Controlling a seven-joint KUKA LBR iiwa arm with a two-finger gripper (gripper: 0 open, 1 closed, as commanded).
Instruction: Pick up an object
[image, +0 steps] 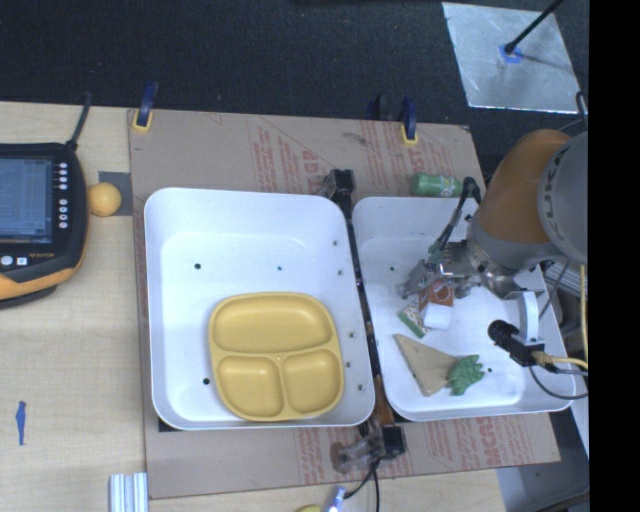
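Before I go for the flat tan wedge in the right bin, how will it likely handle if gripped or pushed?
The flat tan wedge lies low on the right white bin's floor, so fingers may struggle to get under it; a push would probably slide it, not roll it. It looks thin and likely light. The green leafy piece touches its corner and may shift along with it.

A wooden bench (70, 400) carries a brown cardboard sheet (250, 155), held along its far edge by blue clamps (145, 105). On the sheet, the left white bin (250, 220) holds a yellow three-compartment tray (277, 353) near its front wall. At the bench's left edge lies a black-and-orange control pendant (35, 225), with a small yellow ball (104, 198) just beside it. A green item, possibly a bottle, (436, 184) lies on the cardboard behind the right bin.
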